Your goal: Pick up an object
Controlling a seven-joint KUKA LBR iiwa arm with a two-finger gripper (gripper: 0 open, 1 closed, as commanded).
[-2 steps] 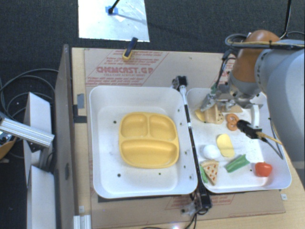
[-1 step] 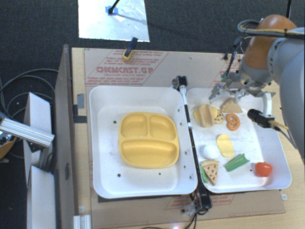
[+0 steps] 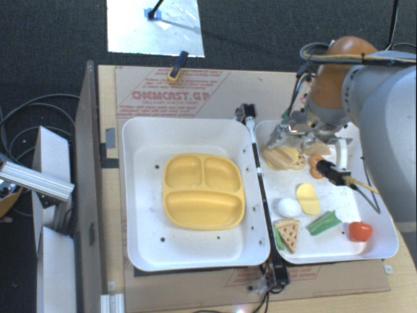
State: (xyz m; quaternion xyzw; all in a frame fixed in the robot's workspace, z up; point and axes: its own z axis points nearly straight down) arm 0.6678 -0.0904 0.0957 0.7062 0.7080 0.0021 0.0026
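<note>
Seen from above at a slant: two shallow white bins side by side on a cardboard-covered surface (image 3: 169, 90) printed with red lettering. In the left bin (image 3: 143, 168), around the middle of the frame, a single yellow divided plate (image 3: 203, 191), lying flat near the bin's centre, three compartments, all bare. In the right bin (image 3: 384, 243), at the lower right of the frame, a scatter of toy food. Nearest the bin's upper left corner, a tan bread piece (image 3: 283, 157); just to its right, a small orange-brown piece (image 3: 317, 163). Lower down, near the bin's middle, a pale yellow piece (image 3: 308, 198), with a white egg (image 3: 288, 207) just beside it on the left. Along the lower edge, from left to right: a pizza slice (image 3: 287, 233) close to the wall shared with the left bin, a green piece (image 3: 324, 222) lying at a slant, and a red tomato (image 3: 359, 231) toward the lower right corner. Reaching in from the right of the frame, the grey arm with its orange band, and the end effector (image 3: 296, 134) low over the upper left part of the right bin, directly above the tan bread piece. Whether touching it or just clear of it, impossible to tell; how far open, likewise impossible to tell from this angle. Nothing visibly gripped.
</note>
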